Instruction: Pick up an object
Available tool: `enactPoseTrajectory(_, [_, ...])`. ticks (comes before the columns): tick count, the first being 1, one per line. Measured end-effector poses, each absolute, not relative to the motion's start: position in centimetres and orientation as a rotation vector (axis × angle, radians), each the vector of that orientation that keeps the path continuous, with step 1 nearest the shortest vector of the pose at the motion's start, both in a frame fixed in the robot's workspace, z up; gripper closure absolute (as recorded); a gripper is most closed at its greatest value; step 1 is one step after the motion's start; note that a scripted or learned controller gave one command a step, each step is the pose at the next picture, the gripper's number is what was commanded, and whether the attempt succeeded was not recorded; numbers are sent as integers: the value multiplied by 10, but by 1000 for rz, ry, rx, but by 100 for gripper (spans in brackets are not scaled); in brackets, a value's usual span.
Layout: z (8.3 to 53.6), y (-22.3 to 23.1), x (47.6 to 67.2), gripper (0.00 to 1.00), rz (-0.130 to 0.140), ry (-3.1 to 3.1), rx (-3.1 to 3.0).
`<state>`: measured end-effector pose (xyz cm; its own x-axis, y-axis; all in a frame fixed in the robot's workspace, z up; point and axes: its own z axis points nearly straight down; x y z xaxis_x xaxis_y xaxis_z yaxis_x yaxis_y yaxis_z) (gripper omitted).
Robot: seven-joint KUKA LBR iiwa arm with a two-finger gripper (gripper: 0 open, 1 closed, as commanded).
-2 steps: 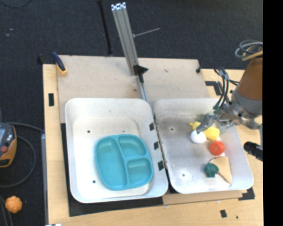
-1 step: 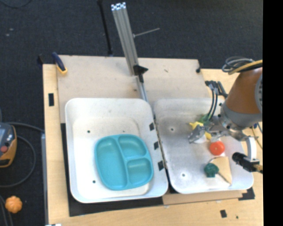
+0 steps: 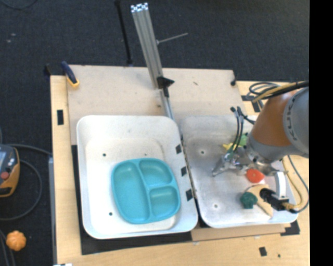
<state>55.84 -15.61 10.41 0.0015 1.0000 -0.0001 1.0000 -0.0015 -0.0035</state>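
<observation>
Hanging low over the right bin [image 3: 208,208], the gripper [image 3: 225,165] points left — open or closed, I cannot tell. Just beside it lies a red object [image 3: 255,175], long axis roughly left-right; a green one [image 3: 248,199] sits nearer the front.

1. No words, brand names or numbers can be read anywhere.
2. The one sign is a black-and-white checker marker [image 3: 139,7] atop the grey metal rail [image 3: 151,49].
</observation>
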Motion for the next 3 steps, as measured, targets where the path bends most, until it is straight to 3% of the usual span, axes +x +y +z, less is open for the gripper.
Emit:
enactPoseTrajectory(1, [101,-157,559,0,0,-2219,-2224])
enactPoseTrajectory(2, [114,-157,561,100,-7,-2218,-2231])
enactPoseTrajectory(3, [174,-163,555,100,-5,-2219,-2234])
